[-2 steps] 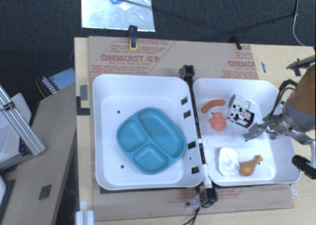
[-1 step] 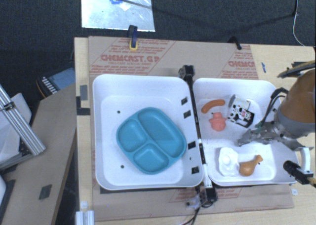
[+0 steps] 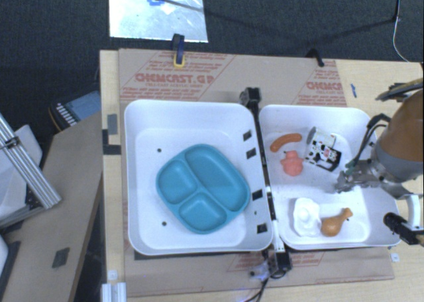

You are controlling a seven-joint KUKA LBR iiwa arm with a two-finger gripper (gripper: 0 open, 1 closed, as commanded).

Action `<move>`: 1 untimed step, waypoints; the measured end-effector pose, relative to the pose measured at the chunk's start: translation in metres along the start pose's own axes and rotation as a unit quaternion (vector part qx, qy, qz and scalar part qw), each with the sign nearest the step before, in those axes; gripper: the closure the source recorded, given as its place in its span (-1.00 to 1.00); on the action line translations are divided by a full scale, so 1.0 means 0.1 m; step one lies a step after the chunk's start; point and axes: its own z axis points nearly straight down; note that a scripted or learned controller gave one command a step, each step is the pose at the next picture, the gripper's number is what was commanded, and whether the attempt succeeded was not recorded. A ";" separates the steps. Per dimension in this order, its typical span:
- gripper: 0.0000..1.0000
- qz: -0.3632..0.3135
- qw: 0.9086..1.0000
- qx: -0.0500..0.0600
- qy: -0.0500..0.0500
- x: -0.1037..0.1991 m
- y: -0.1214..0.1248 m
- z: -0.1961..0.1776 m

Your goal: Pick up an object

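From above, the grey arm's two-finger gripper (image 3: 344,181) hangs low by the right edge of the right shallow white bin (image 3: 361,118); whether it is clenched cannot be told. The bin carries an orange sausage (image 3: 285,141), a pink toy figure (image 3: 291,163), a black-and-white printed box (image 3: 322,150), a white blob (image 3: 305,216) and a brown drumstick (image 3: 335,222). A blue three-compartment plastic plate (image 3: 202,188) lies mid left bin (image 3: 142,161).
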 end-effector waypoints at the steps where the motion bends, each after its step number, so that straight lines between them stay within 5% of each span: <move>1: 1.00 -0.002 1.000 -0.002 -0.001 -0.01 0.06 -0.64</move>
